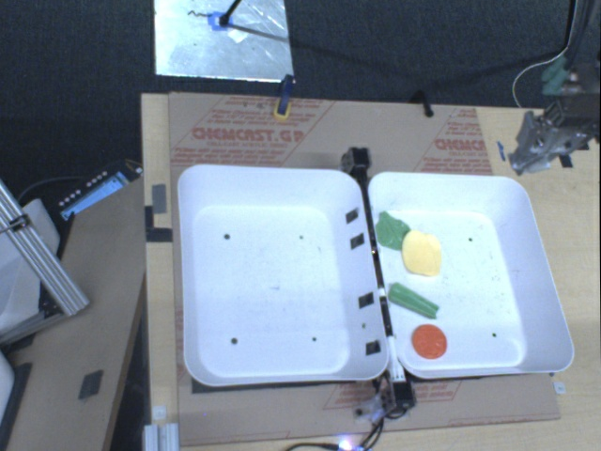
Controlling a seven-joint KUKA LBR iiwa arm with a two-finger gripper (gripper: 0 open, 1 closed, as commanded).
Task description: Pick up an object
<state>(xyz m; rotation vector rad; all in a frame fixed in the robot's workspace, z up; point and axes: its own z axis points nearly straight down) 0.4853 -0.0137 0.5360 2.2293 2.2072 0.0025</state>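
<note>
You are looking at two white bins sitting side by side; the left bin (272,271) is lying next to the right bin (512,252), which is holding four things along its left edge. A green piece (392,227) is touching a yellow piece (422,253), with a green pod (412,299) and a red disc (429,342) lying toward the near left corner. The gripper (543,147) is hanging beyond the right bin's far right corner; you cannot tell its state.

Even, soft lighting; white bins (272,181) bright, whole view slightly blurred.
</note>
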